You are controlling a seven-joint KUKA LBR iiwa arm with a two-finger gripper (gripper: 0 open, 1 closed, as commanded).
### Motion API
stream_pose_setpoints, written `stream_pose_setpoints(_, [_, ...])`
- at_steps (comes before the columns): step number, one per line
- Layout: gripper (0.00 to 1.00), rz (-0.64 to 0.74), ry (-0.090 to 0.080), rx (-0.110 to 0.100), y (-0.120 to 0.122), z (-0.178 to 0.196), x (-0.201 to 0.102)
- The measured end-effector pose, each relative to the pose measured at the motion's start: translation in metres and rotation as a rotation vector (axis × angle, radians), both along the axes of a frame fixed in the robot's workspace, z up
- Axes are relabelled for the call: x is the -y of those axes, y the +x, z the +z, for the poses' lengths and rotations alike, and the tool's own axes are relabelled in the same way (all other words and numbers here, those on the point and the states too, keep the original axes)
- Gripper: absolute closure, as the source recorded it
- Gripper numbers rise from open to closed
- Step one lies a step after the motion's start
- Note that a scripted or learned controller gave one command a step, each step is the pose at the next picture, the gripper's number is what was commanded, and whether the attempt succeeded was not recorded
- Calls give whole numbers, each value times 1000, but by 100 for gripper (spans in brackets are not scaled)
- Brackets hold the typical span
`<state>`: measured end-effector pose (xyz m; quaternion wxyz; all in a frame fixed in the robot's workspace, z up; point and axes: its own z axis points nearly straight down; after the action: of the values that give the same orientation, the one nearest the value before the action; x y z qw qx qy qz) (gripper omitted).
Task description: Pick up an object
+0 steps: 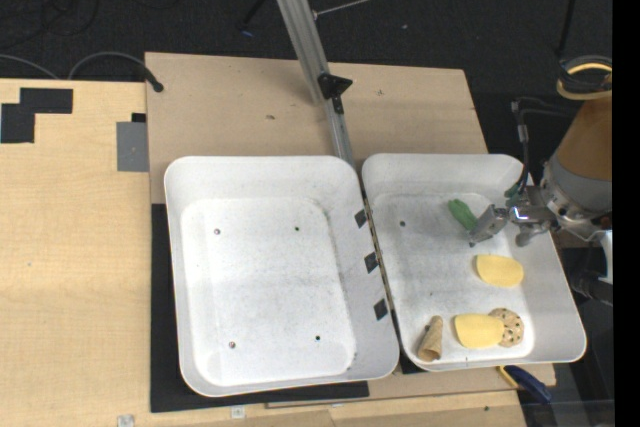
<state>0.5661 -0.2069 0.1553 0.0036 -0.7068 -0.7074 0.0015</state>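
In the right bin (560, 315) lie a green stick-like piece (462, 213), a yellow oval piece (498, 270), a second yellow piece (476, 331) with a speckled cookie (509, 326) against it, and a tan cone (431, 338). My gripper (505, 230) hangs over the bin's right half, just right of the green piece and above the yellow oval. Its fingers stand open with nothing between them. The left finger (486, 226) is close to the green piece's lower end.
The left bin (190, 215) sits beside the right one, joined by black clips (371, 261). A slanted aluminium rail (300, 25) rises behind the bins. A wooden bench top (70, 245) extends to the left.
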Motion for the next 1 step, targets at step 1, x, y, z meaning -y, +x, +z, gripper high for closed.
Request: stream_pose_setpoints(1, [0,-1,0,0,0,-44,-3])
